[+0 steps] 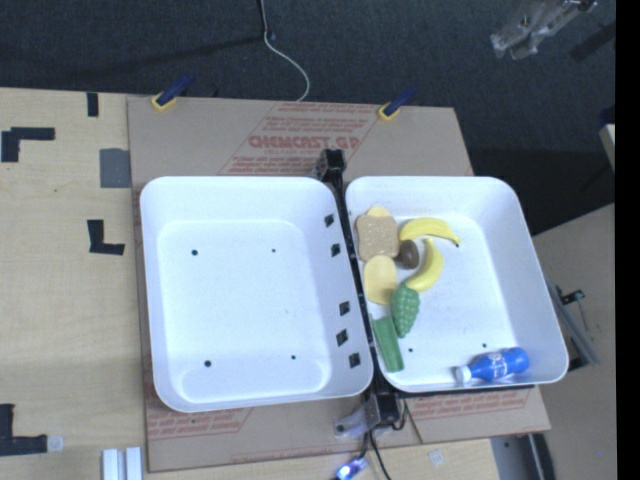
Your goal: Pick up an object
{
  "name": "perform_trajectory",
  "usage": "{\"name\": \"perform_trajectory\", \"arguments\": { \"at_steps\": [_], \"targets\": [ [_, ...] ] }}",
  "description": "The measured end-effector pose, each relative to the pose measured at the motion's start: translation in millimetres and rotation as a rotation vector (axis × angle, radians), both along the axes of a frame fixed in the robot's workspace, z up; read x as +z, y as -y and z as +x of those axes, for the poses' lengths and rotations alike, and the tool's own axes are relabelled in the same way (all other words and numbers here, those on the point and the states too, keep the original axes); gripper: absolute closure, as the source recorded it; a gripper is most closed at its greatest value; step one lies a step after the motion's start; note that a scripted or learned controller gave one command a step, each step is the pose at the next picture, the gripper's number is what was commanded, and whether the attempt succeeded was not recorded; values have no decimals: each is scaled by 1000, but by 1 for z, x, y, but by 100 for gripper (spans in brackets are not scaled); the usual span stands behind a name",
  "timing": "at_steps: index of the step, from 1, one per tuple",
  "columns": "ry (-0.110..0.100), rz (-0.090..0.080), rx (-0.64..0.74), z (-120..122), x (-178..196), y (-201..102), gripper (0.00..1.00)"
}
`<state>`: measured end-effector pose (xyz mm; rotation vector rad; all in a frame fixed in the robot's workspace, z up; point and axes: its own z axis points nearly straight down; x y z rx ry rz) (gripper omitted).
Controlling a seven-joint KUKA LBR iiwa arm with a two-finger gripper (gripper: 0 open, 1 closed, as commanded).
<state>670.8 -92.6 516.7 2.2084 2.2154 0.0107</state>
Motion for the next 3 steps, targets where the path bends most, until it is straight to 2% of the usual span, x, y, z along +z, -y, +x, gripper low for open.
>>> {"name": "perform_trajectory", "arguments": {
  "at_steps": [1, 2, 3],
  "targets": [
    [-12, 2, -7, -3, 19, 56, 100],
    [-15, 1, -9, -3, 17, 122, 100],
    [-14, 2, -4, -2, 18, 132, 100]
  ]
}}
